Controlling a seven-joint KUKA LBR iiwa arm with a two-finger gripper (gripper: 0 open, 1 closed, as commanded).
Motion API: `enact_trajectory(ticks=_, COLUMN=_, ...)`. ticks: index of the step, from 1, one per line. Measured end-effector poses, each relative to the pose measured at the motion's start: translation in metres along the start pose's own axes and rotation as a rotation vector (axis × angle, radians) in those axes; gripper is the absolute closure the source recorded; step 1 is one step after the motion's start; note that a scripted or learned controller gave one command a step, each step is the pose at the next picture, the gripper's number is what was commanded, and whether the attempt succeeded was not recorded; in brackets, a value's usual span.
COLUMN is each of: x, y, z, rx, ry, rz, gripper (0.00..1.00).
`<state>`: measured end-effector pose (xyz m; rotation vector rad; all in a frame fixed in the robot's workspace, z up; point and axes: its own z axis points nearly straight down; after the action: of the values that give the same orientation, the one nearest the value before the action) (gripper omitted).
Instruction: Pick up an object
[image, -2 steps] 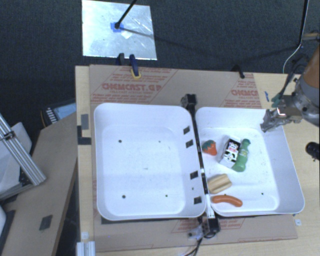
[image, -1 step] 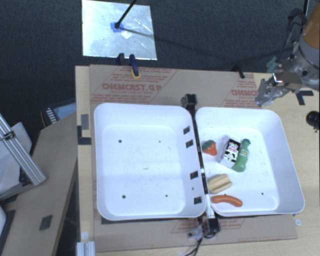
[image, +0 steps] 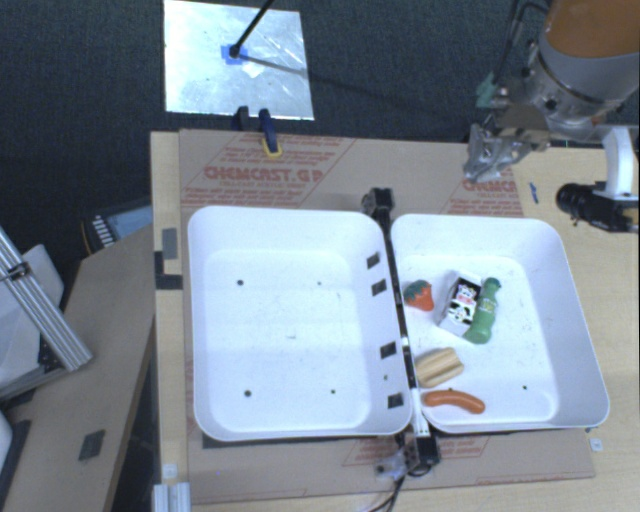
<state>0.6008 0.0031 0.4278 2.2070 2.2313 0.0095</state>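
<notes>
Five toys (image: 458, 335) low in the right bin (image: 560, 300), well apart from the fingers (image: 488, 160); spread unclear.

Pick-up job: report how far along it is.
Nothing looks done yet. The carrot, milk carton, green bottle, bread roll and sausage all lie in the right bin. In hand: the pincer hangs above the bench beyond that bin's far rim, carrying nothing visible. Left: come over the bin, descend on one item, grip it and lift.
</notes>
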Motion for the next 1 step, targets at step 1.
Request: enact_trajectory(ticks=1, x=0.0337, y=-0.0704, z=0.0809, rx=0.016, ry=0.000, rz=0.003, gripper=1.00)
